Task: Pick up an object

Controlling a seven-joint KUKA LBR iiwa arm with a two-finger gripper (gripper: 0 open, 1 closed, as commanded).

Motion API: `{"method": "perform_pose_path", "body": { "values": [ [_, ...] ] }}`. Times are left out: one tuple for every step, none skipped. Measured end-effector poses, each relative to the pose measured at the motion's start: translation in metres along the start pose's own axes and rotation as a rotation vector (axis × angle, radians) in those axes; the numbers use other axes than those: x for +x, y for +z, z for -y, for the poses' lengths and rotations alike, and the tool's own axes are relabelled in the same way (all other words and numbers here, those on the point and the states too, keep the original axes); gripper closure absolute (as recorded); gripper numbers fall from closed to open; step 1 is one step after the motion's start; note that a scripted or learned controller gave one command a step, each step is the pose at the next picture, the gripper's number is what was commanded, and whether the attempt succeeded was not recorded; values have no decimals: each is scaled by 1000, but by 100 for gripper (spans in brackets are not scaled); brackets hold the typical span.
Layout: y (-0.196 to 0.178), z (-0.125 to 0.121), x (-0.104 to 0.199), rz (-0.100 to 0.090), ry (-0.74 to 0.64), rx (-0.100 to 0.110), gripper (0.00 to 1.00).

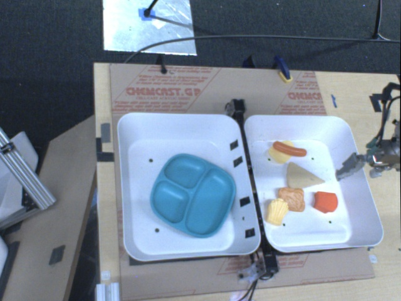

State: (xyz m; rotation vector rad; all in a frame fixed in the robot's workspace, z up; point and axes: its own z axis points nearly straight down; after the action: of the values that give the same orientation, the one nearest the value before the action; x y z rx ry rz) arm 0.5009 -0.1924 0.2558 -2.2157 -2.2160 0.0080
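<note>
1. Claw (348, 165) sits at the right rim of the right bin (366, 231), coming in from the right edge of the view; most of the arm is out of shot.
2. Can't tell whether the claw is spread or closed: it is small and blurred at this angle. Nothing visible in it.
3. Right bin holds five pieces, all resting on the bin floor and apart from the claw:
   - hot dog (289, 149) on a yellow bun, toward the far side of the bin.
   - pale cheese wedge (302, 177) just in front of the hot dog, its tip pointing right toward the claw.
   - orange-brown breaded piece (292, 199) just in front of the wedge, looks like it is touching it.
   - yellow corn piece (276, 211) beside the breaded piece on its left, touching or nearly so.
   - red-orange block (325, 201) to the right of the breaded piece, clear gap between them. Closest item to the claw, along with the wedge tip.
4. Left bin (135, 187) holds a blue divided plate (193, 194) with three compartments, lying flat, roughly centred.
5. Both bins sit side by side on a brown protective sheet (188, 86) with red print, on the bench (72, 162).
6. Black clips (241, 182) run along the seam between the two bins.
</note>
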Motion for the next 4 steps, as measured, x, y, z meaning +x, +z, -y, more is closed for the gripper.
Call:
{"method": "perform_pose_path", "body": {
  "values": [
    [-6,-2,1,3,-4,-11,0],
    [42,-9,-7,2,-2,-9,0],
    [102,-4,-11,1,0,-7,0],
    [163,2,-12,1,0,-6,0]
  ]
}}
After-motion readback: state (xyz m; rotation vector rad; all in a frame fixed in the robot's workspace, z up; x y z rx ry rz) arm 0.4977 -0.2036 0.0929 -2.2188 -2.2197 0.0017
